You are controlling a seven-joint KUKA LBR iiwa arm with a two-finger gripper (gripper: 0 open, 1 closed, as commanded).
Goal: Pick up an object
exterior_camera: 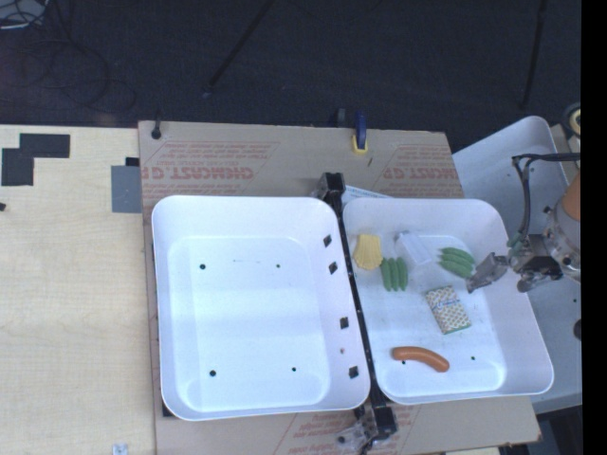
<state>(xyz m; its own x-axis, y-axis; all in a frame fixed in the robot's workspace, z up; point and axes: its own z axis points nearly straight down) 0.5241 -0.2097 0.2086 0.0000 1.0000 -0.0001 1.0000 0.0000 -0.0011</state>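
Over the right bin [517, 373], the end effector [486, 273] hovers beside a green pod [456, 260]; whether it is released or clenched, I cannot tell. Approach step, I judge; next it must descend onto the pod.

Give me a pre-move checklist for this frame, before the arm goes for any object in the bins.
1. Objects available in right bin: ok; yellow piece, two green items, patterned packet, orange sausage.
2. Gripper over right bin: ok, at its right side.
3. Nearest target: ok, green item beside the gripper.
4. Object between fingers: cannot tell.
5. Targets spaced apart: ok.
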